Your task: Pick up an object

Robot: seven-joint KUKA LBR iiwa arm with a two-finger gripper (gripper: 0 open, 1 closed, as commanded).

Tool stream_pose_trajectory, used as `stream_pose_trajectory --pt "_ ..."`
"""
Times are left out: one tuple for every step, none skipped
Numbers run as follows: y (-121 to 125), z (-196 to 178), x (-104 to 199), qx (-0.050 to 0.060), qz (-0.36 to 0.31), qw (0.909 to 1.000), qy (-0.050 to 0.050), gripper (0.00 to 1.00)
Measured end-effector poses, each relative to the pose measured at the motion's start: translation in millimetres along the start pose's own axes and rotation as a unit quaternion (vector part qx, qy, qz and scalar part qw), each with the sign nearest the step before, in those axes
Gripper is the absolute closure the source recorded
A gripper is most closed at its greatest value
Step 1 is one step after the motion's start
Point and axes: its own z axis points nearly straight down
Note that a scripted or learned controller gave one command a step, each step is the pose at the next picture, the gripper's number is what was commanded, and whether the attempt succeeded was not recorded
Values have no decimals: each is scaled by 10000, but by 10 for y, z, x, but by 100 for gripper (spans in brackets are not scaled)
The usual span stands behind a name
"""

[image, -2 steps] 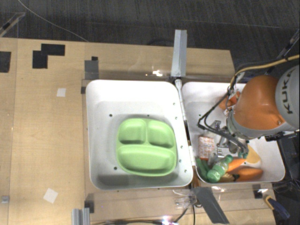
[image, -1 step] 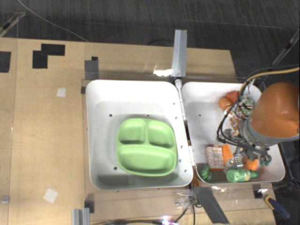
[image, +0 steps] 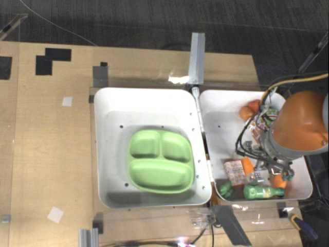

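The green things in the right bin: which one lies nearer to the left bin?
The small green piece, at the bin's front left corner; the green bottle lies further right.

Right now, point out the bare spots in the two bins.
Left bin: bare white floor rings the green divided tray, widest along its far and left sides. Right bin: the far-left floor is bare. The near end is crowded with the green bottle, a packet and the arm.

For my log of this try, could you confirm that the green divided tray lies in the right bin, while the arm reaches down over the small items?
Not quite: the camera view shows the green divided tray in the left bin, not the right. The rest stands: the arm reaches down over the small items in the right bin.
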Motion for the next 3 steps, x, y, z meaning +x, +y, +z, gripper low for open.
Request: stream_pose_trajectory --pt "4 -125 -51 18 -27 10000 -78 100" --pt "9 -1602 -312 22 -896 9960 -47 100" --pt "14 -1552 -293 -3 -892 9960 2 0"
